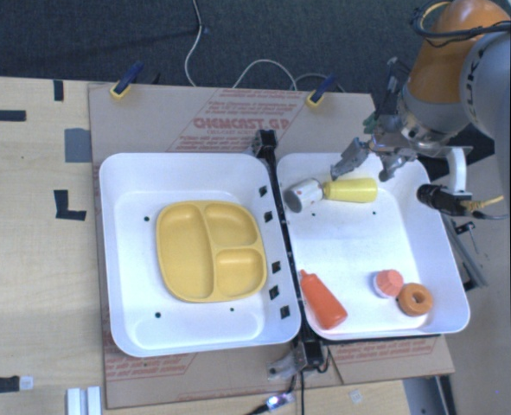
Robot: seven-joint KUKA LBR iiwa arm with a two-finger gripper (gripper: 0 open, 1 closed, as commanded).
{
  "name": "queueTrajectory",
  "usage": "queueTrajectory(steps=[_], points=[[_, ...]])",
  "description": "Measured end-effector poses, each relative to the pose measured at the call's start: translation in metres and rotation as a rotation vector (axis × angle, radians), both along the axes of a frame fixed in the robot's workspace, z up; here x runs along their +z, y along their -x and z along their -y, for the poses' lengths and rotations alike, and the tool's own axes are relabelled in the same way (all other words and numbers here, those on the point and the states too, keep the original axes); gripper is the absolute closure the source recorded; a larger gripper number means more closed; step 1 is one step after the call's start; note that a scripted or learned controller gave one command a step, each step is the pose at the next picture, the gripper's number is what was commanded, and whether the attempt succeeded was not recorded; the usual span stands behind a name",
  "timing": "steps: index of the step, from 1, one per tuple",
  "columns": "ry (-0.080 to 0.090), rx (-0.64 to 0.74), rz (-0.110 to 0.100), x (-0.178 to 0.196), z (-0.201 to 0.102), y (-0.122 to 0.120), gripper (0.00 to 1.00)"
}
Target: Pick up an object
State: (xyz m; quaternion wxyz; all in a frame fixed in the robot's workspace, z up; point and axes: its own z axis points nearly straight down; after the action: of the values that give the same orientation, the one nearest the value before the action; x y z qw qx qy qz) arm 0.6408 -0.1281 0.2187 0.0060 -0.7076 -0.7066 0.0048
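**A:** What sits around the gripper [369, 158]?

**B:** It hangs over the far edge of the right bin [428, 258], just above and behind a yellow bottle with a grey cap [335, 191]. The bottle lies on its side near the bin's far left corner, cap pointing toward the divider [277, 223] between the bins. The two fingers [351, 156] are spread apart and grasp nothing; the bottle lies just below them, not between them.

**A:** Anything in the way?

**B:** Close by there is only the bin's far wall and the divider beside the cap. The other things in that bin lie well apart, along the near side: an orange bottle [322, 301] on its side in the near left corner, a pink round piece [387, 283] and, touching it, a brown doughnut [415, 300] near the right corner.

**A:** And the left bin [121, 258]?

**B:** One yellow tray with three compartments [211, 250], lying flat in the middle.

**A:** Count them.

**B:** Two white bins; four things in the right, one in the left. They rest on a brown cardboard sheet [229, 115] on the tabletop [30, 258], held by two blue-and-yellow clamps [126, 79] at its far edge.
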Motion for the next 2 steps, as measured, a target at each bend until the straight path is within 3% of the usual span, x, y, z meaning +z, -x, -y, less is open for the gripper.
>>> queueTrajectory(steps=[1,2], points=[[0.002,0.003,0.013,0.008,0.0,-0.003,0.0],[0.002,0.002,0.01,-0.039,0.006,0.002,0.0]])
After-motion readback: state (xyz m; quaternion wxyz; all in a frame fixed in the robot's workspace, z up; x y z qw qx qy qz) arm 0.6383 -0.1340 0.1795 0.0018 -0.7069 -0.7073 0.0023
